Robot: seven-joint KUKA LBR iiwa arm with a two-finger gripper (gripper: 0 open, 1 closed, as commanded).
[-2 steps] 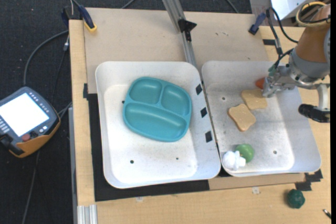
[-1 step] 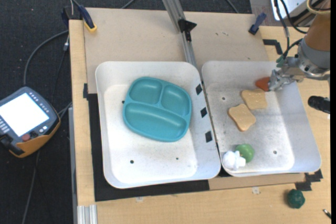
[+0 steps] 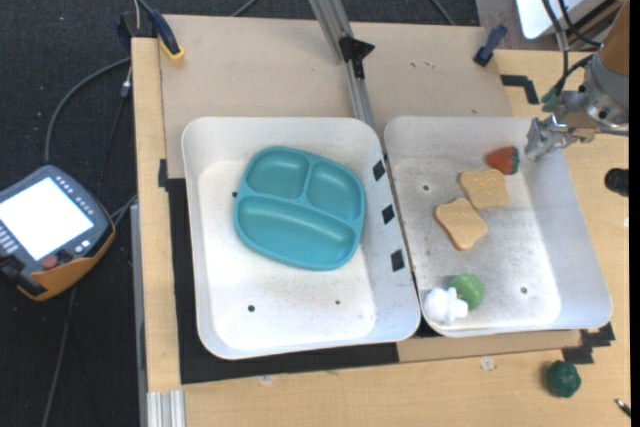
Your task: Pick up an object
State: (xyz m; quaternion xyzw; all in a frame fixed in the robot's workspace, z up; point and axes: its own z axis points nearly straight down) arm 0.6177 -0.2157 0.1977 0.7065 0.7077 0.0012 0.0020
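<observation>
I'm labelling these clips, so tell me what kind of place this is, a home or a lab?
Most likely a robotics lab: two white bins on a taped bench, a handheld control pendant with loose cables on the dark carpet, and toy food like the red strawberry beside the claw.

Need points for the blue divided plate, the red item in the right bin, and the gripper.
blue divided plate [image 3: 299, 208]: camera view, centre ridge.
red item [image 3: 502, 159]: camera view, its middle.
gripper [image 3: 541, 137]: camera view, at its fingertips.

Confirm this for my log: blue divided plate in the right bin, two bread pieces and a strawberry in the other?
Not quite. The camera view shows the blue plate in the left bin; the bread pieces and strawberry lie in the right bin.
</observation>
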